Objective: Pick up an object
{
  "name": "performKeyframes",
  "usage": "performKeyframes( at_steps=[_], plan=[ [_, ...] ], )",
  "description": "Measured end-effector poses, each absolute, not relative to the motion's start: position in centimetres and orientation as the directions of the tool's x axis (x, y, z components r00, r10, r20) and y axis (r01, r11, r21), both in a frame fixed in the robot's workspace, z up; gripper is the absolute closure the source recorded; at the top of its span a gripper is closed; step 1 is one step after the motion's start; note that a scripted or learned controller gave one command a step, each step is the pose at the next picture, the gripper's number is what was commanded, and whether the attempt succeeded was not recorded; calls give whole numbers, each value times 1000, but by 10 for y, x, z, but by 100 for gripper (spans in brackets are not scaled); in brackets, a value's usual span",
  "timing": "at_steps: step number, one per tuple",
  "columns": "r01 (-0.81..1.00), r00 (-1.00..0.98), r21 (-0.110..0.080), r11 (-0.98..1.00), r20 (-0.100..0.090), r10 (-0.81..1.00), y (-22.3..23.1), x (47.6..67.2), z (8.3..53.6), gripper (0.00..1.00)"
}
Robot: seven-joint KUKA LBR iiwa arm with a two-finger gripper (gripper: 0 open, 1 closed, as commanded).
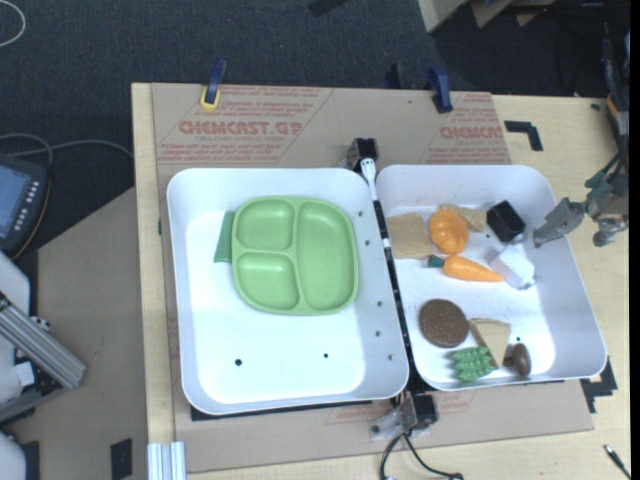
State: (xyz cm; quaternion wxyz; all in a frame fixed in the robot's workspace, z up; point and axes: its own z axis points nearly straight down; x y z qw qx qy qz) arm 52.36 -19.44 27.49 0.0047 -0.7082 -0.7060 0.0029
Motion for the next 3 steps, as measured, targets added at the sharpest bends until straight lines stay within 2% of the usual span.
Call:
performKeyframes(
  at_steps=[1,3],
  plan=[
    [1000,0,0,0,0,1000,-194,526,280,0],
    [1000,0,-5,0,2,1000,-197,518,190,0]
  ],
)
